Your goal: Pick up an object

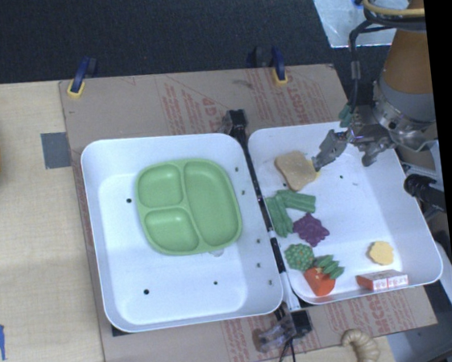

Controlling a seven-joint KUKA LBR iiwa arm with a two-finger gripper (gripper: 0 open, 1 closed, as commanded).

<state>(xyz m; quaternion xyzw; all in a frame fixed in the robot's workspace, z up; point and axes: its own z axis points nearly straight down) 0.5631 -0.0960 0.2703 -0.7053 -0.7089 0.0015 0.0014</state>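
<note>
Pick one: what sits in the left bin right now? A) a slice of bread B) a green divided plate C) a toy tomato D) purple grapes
B. The green divided plate lies in the left bin, while the tomato, bread slice and purple grapes all lie in the right bin.

The grey arm (404,74) with its orange band comes in from 3 o'clock. Its wrist bends down, and the tool (344,148) points toward 9 o'clock with its two fingers spread apart.
</note>
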